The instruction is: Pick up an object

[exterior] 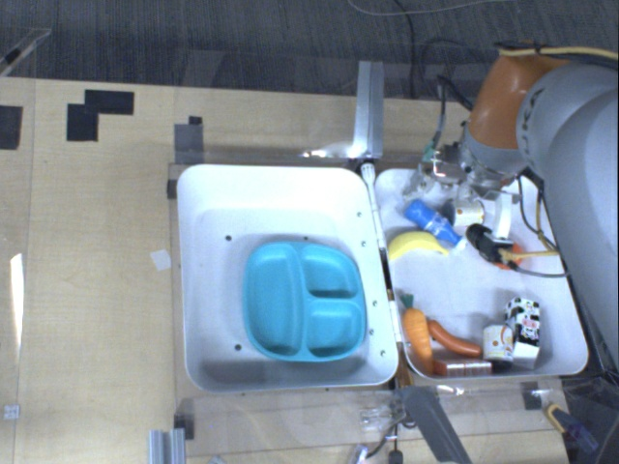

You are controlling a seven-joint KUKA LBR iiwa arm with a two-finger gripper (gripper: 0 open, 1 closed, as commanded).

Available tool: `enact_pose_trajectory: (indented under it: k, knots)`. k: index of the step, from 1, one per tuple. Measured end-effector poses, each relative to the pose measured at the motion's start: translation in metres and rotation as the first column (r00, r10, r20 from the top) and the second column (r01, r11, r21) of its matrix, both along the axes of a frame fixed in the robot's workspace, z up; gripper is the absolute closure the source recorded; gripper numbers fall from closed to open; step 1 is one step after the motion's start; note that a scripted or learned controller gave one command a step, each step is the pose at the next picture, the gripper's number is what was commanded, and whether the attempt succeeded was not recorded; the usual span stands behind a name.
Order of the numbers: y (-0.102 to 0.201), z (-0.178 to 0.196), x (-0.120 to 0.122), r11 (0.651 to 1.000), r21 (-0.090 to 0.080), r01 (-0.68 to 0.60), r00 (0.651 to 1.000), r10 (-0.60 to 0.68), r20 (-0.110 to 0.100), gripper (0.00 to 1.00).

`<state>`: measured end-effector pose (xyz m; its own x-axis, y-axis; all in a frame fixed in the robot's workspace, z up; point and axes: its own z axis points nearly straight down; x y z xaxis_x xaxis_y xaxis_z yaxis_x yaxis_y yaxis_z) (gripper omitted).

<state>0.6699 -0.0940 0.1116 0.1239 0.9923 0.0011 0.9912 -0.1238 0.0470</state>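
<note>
Reaching in: grey metal arm (571, 162) with a rounded orange band, from the right, carrying the gripper (447, 189) over the far end of the right bin.
Gripper state: spread or pressed together, cannot tell from this slant.
Blue plastic bottle-shaped piece (432, 222): small, smooth, lying tilted on the floor of the right bin's far half, just below the gripper.
Yellow plastic banana (418, 247): curved and glossy, against the right bin's left wall, touching or nearly touching the blue piece on its near side.
Orange toy carrot (417, 330): tapered, green stub at its far end, beside the left wall in the near half.
Reddish curved sausage (453, 336): smooth, just right of the carrot.
Dark red stick (462, 366): lying along the near wall.
White mug with black cow patches (523, 319): near right corner, a small white cup (497, 339) against it.
Right bin (542, 278): shallow, matte white, rounded corners; bare floor across the middle, between the far cluster and the near one.
Left bin (208, 259): same make, sharing a metal-edged divide with the right bin.
Sky-blue divided plastic plate (305, 300): rounded, three compartments, flat in the left bin, bare floor all round it.
Upright metal post (369, 104): at the far edge, between the bins.
Bench (87, 278): pale, wood-look.
</note>
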Motion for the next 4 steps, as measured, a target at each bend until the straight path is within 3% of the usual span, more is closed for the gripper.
enact_pose_trajectory:
  k: [1, 3, 4]
  knots:
    - [0.0009, -0.0007, -0.0101, 1.000, -0.008, -0.017, 1.000, 0.017, 0.012, 0.00]
    - [0.0048, -0.0004, -0.0110, 0.999, -0.004, 0.052, 0.999, -0.052, 0.013, 0.00]
    - [0.0059, -0.0004, -0.0035, 0.987, 0.003, 0.160, 0.987, -0.160, 0.007, 0.00]
